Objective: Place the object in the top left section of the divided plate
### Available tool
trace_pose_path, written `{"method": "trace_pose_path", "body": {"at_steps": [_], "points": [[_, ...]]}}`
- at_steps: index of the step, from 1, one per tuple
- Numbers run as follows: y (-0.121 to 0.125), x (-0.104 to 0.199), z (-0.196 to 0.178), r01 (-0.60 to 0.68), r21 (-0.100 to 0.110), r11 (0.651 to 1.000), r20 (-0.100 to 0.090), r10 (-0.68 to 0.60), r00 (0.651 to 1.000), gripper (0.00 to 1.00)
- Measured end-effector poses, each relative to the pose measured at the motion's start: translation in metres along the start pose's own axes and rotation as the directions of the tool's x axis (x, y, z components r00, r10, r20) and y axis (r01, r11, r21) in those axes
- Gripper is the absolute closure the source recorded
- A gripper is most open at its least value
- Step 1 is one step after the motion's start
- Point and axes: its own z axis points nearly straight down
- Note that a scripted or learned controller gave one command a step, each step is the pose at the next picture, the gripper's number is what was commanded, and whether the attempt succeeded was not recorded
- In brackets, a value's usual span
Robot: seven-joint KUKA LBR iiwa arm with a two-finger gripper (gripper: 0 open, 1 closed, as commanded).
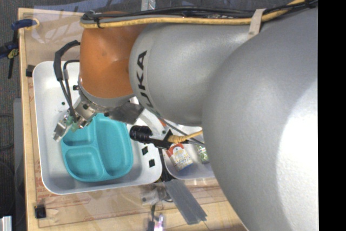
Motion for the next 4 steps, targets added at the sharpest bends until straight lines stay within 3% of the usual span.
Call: {"method": "trace_pose_path", "body": {"at_steps": [1, 2, 3, 4], "points": [[0.077, -0.061, 0.095, -0.108, 0.004, 0.994, -0.001, 0.108, 0.994, 0.00], [0.079, -0.059, 0.085, -0.099, 0.004, 0.995, -0.001, 0.099, 0.995, 1.00], [0.058, -0.061, 0.076, -0.539, 0.008, 0.842, 0.000, 0.539, 0.842, 1.00], [0.004, 0.015, 0.090, -0.611, 0.008, 0.791, 0.001, 0.611, 0.792, 1.00]]}}
